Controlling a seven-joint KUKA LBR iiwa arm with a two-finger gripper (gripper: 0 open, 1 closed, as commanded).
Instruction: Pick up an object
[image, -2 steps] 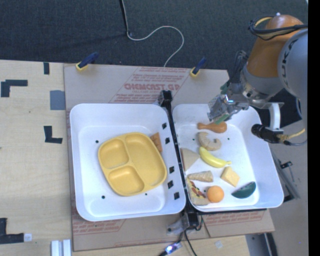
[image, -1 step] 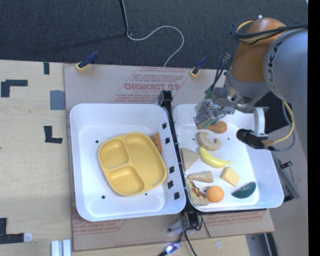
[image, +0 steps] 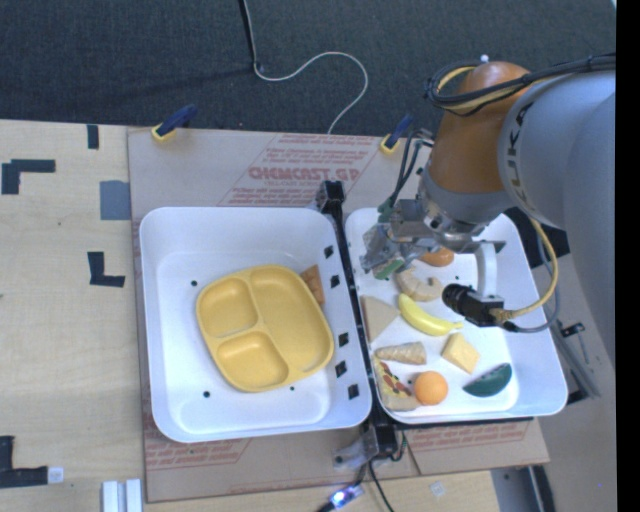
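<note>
**Hovering over the right bin, grip state unclear**

My arm (image: 520, 130) reaches in over the right bin (image: 535, 395); left bin (image: 165, 300) holds a yellow tray (image: 262, 325); my gripper (image: 390, 250) sits low near the divider, can't tell its state; banana (image: 425, 317), then orange (image: 431, 388), lie just below.

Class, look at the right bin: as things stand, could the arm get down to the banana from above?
Probably yes. The banana lies on top in the right bin with nothing over it, and the gripper hangs just beyond it. The cheese wedge and the bread slice lie close, so a grasp might nudge them.
</note>
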